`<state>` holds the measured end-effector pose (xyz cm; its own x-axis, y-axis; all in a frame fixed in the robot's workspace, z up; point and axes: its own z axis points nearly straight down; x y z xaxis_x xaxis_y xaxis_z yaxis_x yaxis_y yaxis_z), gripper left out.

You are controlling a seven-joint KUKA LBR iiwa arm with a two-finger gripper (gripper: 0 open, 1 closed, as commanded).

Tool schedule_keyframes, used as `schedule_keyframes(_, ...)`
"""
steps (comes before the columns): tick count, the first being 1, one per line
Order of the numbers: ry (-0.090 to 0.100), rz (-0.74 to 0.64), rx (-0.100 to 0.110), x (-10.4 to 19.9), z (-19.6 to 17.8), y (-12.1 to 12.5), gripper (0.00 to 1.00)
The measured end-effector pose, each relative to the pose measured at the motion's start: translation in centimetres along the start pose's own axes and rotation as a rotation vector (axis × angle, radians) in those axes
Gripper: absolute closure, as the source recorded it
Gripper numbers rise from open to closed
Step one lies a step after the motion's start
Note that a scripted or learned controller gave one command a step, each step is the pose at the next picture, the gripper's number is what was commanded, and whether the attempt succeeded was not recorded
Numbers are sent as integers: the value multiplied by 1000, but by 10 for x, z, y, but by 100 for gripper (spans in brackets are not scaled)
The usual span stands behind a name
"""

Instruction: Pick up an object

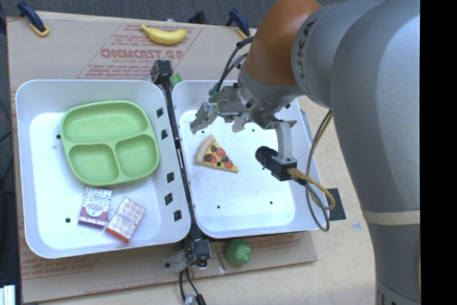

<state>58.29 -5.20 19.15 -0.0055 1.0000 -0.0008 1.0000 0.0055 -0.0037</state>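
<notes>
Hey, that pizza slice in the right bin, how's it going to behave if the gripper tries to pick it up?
The pizza slice lies flat on the floor of the right bin, so it probably won't roll or tip. It looks like a thin toy wedge, likely light and fairly stiff. Being so low, it may be hard for the gripper to get under, and could slide on the smooth white surface.

We see the jaws (218,114) hovering in the right bin (243,221), a pizza slice (215,155) just beside them at six o'clock; the left bin (36,175) holds a green tray (108,140) and two packets (111,212).
</notes>
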Motion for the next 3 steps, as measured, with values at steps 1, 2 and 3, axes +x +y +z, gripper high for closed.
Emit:
schedule_keyframes(1, 1, 2, -1, -39, 27, 50, 0)
schedule_keyframes(2, 2, 0, -2, -2, -1, 74, 0)
schedule_keyframes(3, 0, 1, 1, -40, 93, 73, 0)
